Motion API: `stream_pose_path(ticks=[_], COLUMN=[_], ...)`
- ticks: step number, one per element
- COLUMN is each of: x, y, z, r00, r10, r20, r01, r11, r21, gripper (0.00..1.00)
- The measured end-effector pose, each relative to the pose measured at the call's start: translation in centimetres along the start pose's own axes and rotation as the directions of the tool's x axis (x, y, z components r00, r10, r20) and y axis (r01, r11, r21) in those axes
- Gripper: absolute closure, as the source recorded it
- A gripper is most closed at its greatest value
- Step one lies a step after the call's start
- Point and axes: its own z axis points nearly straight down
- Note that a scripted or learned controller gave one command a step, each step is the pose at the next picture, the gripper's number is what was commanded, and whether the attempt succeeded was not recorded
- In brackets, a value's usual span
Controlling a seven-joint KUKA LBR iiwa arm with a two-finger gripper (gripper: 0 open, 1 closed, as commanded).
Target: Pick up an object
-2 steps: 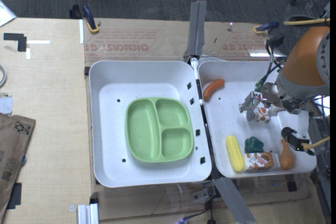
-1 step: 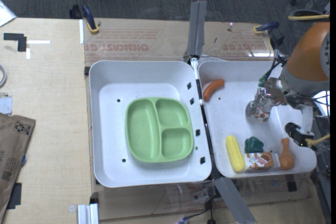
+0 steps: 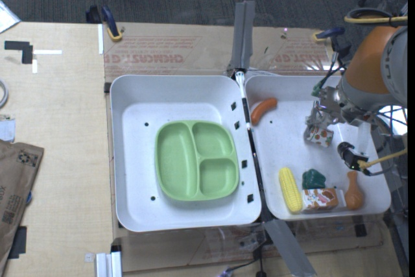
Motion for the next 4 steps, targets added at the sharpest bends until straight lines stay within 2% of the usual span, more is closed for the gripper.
stream_pose_path(ticks=[1,2,3,4], x=[-0.2,1.8,1.6,7.7], y=[-1.8,-11.4,-11.3,-8.3], z=[2.4,2.0,1.4,-11.4], r00=[1.0,0.996,0.995,0.984], r10=[0.002,0.091,0.096,-0.18], r20=[0.005,0.009,0.012,-0.004], r01=[-0.003,-0.092,-0.096,0.18], r11=[0.998,0.994,0.993,0.982], r21=[0.059,0.063,0.067,0.061], gripper=[0.0,0.0,1.0,1.0])
